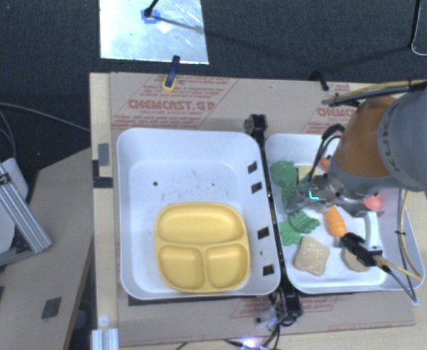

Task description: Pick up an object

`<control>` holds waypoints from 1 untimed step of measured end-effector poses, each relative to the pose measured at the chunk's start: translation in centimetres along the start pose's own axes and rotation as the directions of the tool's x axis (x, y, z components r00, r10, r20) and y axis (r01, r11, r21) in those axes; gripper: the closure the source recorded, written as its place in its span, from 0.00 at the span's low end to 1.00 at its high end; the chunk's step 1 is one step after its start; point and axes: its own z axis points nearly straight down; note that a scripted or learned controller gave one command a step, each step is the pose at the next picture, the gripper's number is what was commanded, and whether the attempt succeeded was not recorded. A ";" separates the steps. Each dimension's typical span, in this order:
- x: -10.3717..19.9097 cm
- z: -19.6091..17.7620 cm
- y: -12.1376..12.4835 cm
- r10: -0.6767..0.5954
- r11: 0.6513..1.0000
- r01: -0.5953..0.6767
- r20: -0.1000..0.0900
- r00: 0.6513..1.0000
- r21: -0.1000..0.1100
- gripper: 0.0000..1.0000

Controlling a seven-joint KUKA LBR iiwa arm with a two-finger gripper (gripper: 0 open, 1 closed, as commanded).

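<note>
Nearest us, our gripper [306, 199] hangs low in the right bin [395, 283]; we cannot tell its state. We should centre on the green leafy piece [301, 223] just beneath, clear of the carrot [336, 222].

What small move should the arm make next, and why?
Probably lower straight down a little. The gripper hangs over the right bin, above the green leafy pieces, with nothing visibly between its fingers; the orange carrot-like piece lies just beside.
</note>
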 end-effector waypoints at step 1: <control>-3.0 0.0 -0.7 0.001 1.000 -0.001 0.001 1.000 0.001 0.00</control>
